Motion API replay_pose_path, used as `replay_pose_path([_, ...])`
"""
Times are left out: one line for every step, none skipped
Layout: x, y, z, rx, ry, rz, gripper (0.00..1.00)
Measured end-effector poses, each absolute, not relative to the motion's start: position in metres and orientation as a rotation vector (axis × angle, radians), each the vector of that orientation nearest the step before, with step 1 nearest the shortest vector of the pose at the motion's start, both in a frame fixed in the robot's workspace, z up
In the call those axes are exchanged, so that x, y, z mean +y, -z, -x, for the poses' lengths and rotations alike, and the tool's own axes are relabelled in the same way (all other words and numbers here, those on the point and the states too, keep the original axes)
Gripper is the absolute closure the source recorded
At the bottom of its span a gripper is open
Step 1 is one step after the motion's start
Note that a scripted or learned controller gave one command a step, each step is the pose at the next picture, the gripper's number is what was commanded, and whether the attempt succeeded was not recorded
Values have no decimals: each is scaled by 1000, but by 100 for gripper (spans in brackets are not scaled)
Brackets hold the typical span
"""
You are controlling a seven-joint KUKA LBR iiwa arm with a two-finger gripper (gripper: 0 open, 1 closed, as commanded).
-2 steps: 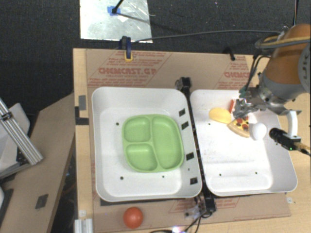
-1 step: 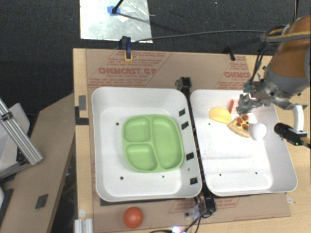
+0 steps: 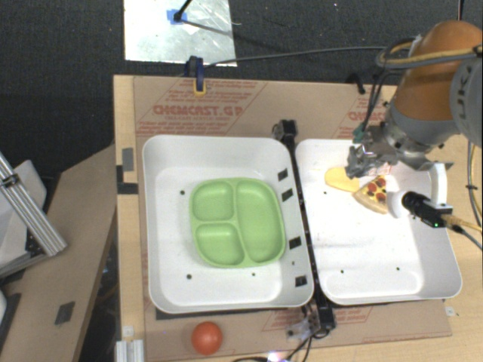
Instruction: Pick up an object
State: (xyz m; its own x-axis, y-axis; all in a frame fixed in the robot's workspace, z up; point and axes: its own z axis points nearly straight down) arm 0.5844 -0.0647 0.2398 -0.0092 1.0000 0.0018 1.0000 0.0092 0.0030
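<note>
The flat, light, rigid-looking toy pizza slice (image 3: pixel 373 193) suits an edge pinch; whether the gripper (image 3: pixel 361 164) holds anything I cannot tell.

Green divided tray (image 3: pixel 236 222) in left bin (image 3: pixel 162 202)

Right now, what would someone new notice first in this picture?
Probably the green tray, lying in the left bin. Next, the arm's end effector, low over the right bin beside a pizza slice and a yellow piece. An orange ball sits on the bench in front.
</note>
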Motion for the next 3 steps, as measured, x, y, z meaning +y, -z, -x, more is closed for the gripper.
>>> replay_pose_path([-16, -229, -573, 2232, -2, -2212, 100])
replay_pose_path([34, -218, -567, 2233, -3, -2212, 100])
replay_pose_path([88, -233, -564, 2233, -5, -2210, 100])
